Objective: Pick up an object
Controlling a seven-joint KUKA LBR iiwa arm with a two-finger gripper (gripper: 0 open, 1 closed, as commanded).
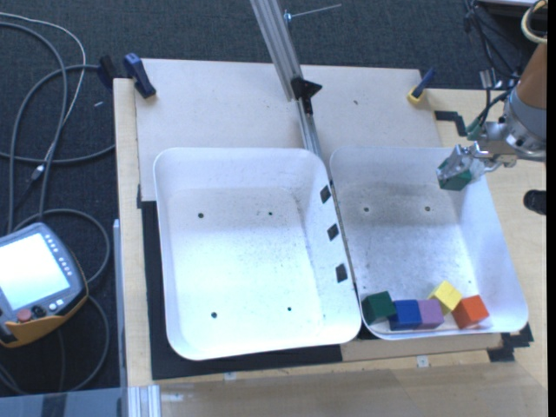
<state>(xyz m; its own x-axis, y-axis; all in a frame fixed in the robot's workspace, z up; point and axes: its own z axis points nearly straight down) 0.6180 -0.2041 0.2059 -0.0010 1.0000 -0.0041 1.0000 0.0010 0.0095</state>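
My gripper point(455, 170) hangs over the back right corner of the right bin point(408, 233), raised off its floor. A small green block point(453, 179) sits between the fingertips, and the fingers are shut on it. Along the bin's front edge lies a row of blocks: dark green point(378, 306), blue point(405, 313), purple point(431, 312), yellow point(447, 295) and orange point(470, 311).
The left bin point(243, 250) lies beside the right one, with black clips on the shared rims. A slanted aluminium bar point(278, 37) crosses the back of the bench. Blue point(139, 75) and yellow point(420, 88) clamps hold the board. A teach pendant point(35, 281) rests on the floor at left.
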